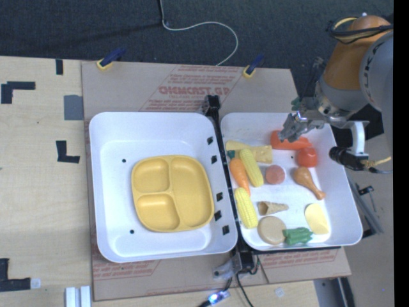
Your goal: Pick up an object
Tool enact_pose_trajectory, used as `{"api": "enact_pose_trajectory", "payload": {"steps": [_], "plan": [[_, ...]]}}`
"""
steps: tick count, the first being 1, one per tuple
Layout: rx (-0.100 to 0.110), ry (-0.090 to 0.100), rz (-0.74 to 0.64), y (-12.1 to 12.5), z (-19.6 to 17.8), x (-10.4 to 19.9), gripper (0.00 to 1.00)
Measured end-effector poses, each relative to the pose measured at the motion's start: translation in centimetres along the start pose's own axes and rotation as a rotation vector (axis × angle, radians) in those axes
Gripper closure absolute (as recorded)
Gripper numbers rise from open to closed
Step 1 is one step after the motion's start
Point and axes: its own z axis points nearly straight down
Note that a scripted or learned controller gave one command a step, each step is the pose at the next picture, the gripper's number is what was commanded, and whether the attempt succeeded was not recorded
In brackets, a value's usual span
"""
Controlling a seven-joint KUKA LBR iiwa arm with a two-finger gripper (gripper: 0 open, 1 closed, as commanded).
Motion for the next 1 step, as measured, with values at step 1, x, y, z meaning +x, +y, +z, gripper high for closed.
{"api": "enact_pose_trajectory", "payload": {"steps": [1], "plan": [[0.000,0.000,0.000,0.13,-4.28,0.05,1.00]]}}
